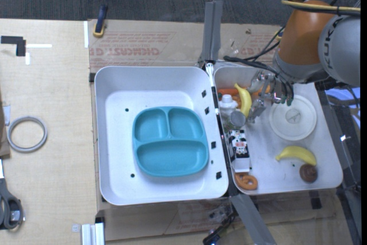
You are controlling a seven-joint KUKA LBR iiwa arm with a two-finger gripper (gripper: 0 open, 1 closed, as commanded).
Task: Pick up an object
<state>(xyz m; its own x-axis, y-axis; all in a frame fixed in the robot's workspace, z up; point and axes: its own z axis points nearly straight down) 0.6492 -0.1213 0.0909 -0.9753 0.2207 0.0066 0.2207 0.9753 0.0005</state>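
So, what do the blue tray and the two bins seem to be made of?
The tray looks like molded plastic, matte to satin: one even teal color, rounded corners, three soft-edged compartments. The left bin and the right bin look like thin white plastic, smooth with a slight sheen, with rounded rims. They could also be coated metal; the look leaves that open.

Two white bins (109, 140) side by side. One teal divided plate (170, 141) in the left bin. In the right bin (327, 175): two bananas, one (244, 98) near the top left, one (296, 154) lower right; one round white lid (293, 117); one small white bottle (228, 104); one pretzel (247, 182); one dark brown round item (308, 172); one black-and-white packet (239, 146). On the counter (46, 181): one tape ring (25, 133).
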